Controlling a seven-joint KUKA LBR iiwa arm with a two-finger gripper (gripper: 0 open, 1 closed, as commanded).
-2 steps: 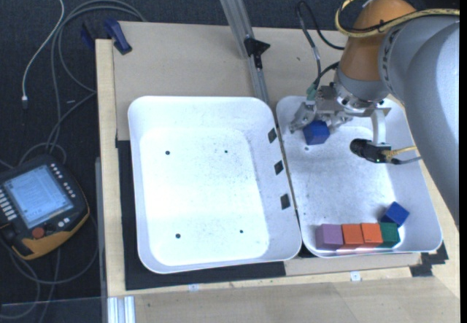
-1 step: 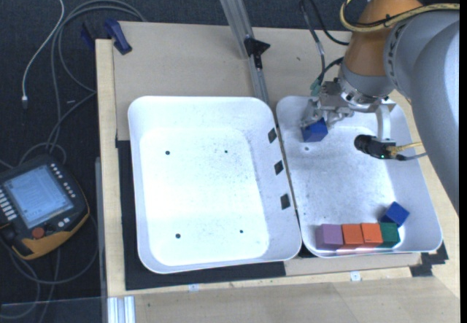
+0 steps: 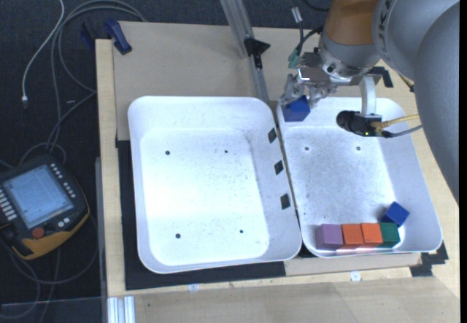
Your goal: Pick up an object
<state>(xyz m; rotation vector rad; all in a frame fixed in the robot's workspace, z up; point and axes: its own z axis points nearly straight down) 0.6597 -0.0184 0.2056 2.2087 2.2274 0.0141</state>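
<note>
My gripper (image 3: 298, 99) hangs over the far left corner of the right bin (image 3: 343, 176), below the orange band of the arm. A small blue block (image 3: 295, 109) sits between its fingertips, and the fingers are shut on it. The block appears lifted, above the bin's rim next to the divide between the two bins. Along the right bin's near edge lies a row of blocks: purple (image 3: 332, 235), orange (image 3: 352, 234), a second orange one (image 3: 371, 232) and green (image 3: 390, 236). Another blue block (image 3: 396, 212) lies just behind the green one.
The left bin (image 3: 135, 117) stands beside the right one. A slanted metal pole (image 3: 230, 1) rises behind the bins close to the gripper. A black fitting with a yellow cable (image 3: 357, 122) hangs off the arm over the right bin. A teach pendant (image 3: 36, 201) lies on the floor at left.
</note>
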